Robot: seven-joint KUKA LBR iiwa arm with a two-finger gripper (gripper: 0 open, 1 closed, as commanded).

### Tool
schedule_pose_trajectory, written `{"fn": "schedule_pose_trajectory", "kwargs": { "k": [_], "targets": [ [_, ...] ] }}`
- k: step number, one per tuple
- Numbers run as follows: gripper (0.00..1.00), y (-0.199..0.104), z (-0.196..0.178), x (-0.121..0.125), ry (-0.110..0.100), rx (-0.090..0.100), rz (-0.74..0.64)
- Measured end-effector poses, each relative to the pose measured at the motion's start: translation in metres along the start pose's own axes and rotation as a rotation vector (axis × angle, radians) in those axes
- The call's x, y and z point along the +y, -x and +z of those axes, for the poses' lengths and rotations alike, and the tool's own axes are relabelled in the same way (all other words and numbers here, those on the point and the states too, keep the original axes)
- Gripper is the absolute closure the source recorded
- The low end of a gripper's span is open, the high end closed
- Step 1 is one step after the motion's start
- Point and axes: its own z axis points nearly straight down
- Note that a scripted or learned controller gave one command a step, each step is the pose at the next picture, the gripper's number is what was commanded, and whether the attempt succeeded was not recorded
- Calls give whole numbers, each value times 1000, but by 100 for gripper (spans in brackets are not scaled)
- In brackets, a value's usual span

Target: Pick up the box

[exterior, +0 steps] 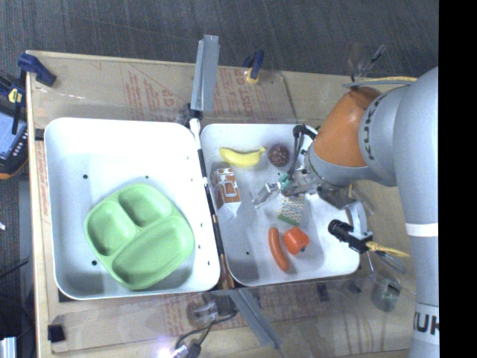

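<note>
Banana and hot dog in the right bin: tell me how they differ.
The banana is yellow; the hot dog is orange-red. The banana curves and lies roughly crosswise near the bin's far wall; the hot dog is nearly straight and lies roughly lengthwise near the near wall. The banana lies apart from other items, while the hot dog sits right beside an orange-red block. Both are slim, elongated and lie flat in the right bin.

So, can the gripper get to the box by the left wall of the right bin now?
Probably yes. The box lies apart from the banana, with bare bin floor between it and the gripper; only the bin wall crowds its left side.
</note>
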Motion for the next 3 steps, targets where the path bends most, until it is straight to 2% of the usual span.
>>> {"fn": "schedule_pose_trajectory", "kwargs": {
  "k": [1,2,3],
  "targets": [
    [0,-1,-1,-3,1,-1,-10],
    [0,4,-27,8,-8,3,60],
    [0,0,0,-7,2,1,224]
  ]
}}
